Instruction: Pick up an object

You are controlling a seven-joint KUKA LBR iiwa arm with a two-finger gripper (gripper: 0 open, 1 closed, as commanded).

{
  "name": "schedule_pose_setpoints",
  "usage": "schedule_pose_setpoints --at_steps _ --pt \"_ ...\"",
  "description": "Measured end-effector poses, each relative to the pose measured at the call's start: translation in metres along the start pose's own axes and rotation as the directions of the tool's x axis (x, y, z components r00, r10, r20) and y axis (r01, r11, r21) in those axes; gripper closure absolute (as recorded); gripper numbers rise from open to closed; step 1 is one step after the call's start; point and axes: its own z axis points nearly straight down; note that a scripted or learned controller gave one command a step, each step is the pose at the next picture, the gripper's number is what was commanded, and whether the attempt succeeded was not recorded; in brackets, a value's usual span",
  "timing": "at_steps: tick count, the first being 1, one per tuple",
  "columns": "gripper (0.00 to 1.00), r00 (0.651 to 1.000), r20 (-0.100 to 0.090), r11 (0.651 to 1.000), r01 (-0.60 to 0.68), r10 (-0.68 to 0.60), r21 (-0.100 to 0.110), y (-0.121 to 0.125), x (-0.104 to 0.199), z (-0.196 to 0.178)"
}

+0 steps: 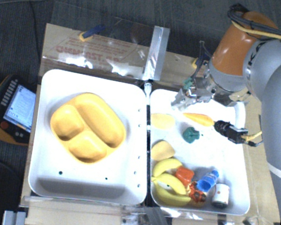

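- The end effector (188,95) hangs over the far end of the right bin (242,176), close to the divider where the two bins meet, its metal tip pointing down and toward the left of the view.
- The nearest candidate is the orange carrot-shaped piece (198,118), which lies just below and slightly right of the tip in the view; its long axis runs almost left to right across the bin, so the tip sits near its left end, not over its middle.
- A pale yellow disc (162,120) lies near the tip too, down and to the left, against the bin's left wall; the small green object (191,135) sits a little further toward the near side.
- Nothing shows between the fingers, and whether they are spread or closed I cannot tell (the tip is small and partly lost against the white bin).
- The arm comes in from the right: the orange band (239,43) stands above the wrist and the big grey link (279,101) covers the bin's right far corner, so the wrist leans leftward over the bin.
- The rest of the bin's load is well apart from the tip, heaped at the near end: bananas (170,182), a red piece (185,175), a blue piece (207,181) and a white cylinder (221,194).
- The left bin (44,170) carries a large yellow lumpy object (88,126), on the other side of the divider from the end effector.
- My judgement: a grasp on the carrot would need a short shift right and down, with the fingers closing across its short width.
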Motion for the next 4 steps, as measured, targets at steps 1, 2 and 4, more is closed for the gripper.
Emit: schedule_pose_setpoints --at_steps 1,2,4 --pt "0.00 1.000 0.001 1.000 0.000 0.000 0.001 0.000 -0.001 0.000" --pt "0.00 0.998 0.004 0.998 0.057 -0.057 0.000 0.000 -0.047 0.013" --pt "0.00 0.993 0.001 0.993 0.120 -0.120 -0.002 -0.001 -0.109 0.109"
